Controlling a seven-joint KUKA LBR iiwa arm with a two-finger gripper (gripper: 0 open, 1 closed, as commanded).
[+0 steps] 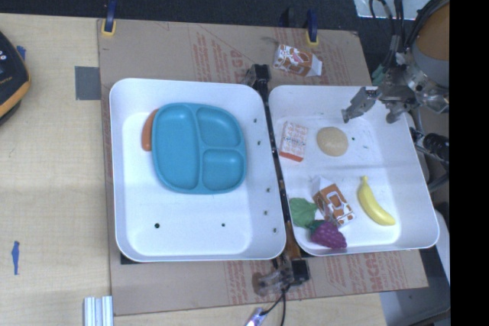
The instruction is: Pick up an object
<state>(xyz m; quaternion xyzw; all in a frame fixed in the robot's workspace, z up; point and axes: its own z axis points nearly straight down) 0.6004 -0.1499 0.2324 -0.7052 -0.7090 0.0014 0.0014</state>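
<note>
Gripper (pixel 376 109) sits over far right corner of the right bin (pixel 412 164), fingers spread apart, nothing between them. Arm (pixel 432 34) comes in from the right. Right bin holds a tan round cookie (pixel 332 141) just near-left of the gripper, a small snack packet (pixel 294 140) left of the cookie, a banana (pixel 376 202) near the right side, an orange-white carton (pixel 334 202), a green leaf toy (pixel 302 211) and purple grapes (pixel 328 234) at the near edge. Left bin (pixel 191 240) holds a blue divided plate (pixel 199 147) with an orange item (pixel 147 131) tucked at its left edge. Another packet (pixel 296 60) lies on cardboard beyond the bins
</note>
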